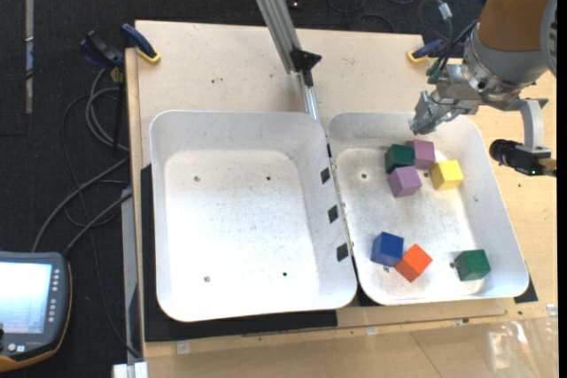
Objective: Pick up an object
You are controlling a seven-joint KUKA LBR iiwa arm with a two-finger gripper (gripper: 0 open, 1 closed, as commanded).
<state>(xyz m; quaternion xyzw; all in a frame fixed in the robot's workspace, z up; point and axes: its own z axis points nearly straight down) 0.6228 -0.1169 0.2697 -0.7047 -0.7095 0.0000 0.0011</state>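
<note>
The right bin [496, 217] holds several small blocks. A dark green block [400, 158], a pink-purple block [424, 153], a purple block [405, 181] and a yellow block [446, 174] cluster near its far end. A blue block [386, 249], an orange block [413, 262] and a green block [472, 264] lie near its front. My gripper [426, 122] hangs over the bin's far edge, just above and behind the pink-purple block, with nothing seen between its fingers.
The left bin [177, 190] sits beside the right one. A slanted metal pole [275, 13] ends at the bins' far junction. Clamps [142, 44] mark the bench's far corners, and a teach pendant [27, 305] lies at the lower left.
</note>
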